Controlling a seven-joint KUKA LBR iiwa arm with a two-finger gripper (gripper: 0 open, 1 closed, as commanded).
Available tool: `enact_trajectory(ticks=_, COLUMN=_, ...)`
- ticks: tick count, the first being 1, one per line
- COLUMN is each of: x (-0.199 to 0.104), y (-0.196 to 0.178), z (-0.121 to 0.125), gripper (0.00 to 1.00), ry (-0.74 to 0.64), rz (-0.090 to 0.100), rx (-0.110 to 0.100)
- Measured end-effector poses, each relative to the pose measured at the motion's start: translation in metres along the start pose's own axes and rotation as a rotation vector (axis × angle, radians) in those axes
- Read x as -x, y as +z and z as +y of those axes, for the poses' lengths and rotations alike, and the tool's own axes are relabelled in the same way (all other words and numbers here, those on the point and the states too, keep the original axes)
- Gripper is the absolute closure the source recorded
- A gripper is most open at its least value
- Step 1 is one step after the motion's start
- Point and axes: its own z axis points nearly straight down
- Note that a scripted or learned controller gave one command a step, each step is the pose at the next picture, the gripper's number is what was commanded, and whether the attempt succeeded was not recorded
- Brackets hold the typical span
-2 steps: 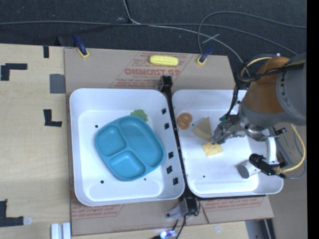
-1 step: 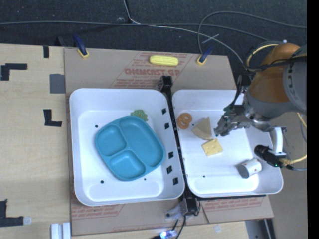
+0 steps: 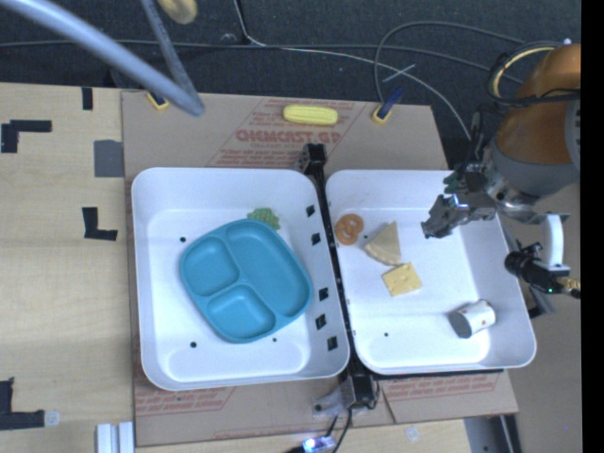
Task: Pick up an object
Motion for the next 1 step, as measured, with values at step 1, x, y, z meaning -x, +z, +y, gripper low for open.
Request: enact_trajectory(ticks=1, x=0.0001, y=-0.053, z=0.0012, gripper=1.0, ry=0.0, rz=0.0, rx=-0.002)
